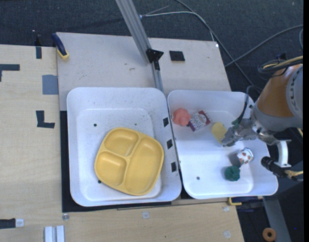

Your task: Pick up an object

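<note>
The right bin [209, 185] holds a pink lump [181, 116], a small red-and-white packet [199, 120], a yellow piece [218, 130], a white-and-red round object [245, 157] and a green piece [232, 173]. My gripper [231, 138] hangs low over the right side of this bin, just right of the yellow piece and above-left of the white-and-red object. Its tips are dark and small here. Nothing shows clearly between them.
The left bin [78, 110] carries a yellow divided plate [129, 160]. A slanted metal pole [134, 19] rises behind the bins. The grey arm with its orange band [277, 97] reaches in from the right. Cables lie on the dark floor behind.
</note>
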Tool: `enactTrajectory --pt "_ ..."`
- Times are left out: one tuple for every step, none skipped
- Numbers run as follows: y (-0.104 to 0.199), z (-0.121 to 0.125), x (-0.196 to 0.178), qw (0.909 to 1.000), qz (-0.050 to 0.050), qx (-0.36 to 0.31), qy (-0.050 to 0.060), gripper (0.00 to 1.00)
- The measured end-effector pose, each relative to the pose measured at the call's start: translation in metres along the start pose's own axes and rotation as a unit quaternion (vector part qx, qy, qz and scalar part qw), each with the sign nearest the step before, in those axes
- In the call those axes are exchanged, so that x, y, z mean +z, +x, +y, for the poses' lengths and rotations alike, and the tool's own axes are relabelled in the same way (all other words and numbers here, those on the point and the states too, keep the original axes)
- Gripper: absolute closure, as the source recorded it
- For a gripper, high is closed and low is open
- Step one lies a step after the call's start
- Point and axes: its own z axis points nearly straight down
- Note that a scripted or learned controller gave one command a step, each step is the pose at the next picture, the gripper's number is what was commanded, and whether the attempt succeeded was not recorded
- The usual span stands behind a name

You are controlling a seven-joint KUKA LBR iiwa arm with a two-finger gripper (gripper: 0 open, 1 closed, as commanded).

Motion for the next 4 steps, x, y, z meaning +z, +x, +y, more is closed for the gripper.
enactTrajectory --pt "-0.005 0.011 -0.052 1.0000 0.002 0.000 0.002 1.00" --pt "0.004 0.013 -0.099 1.0000 0.002 0.000 0.002 1.00" --pt "0.007 0.008 -0.159 1.0000 0.002 0.000 0.001 1.00" --pt "0.067 0.018 -0.146 1.0000 0.004 -0.002 0.005 1.00"
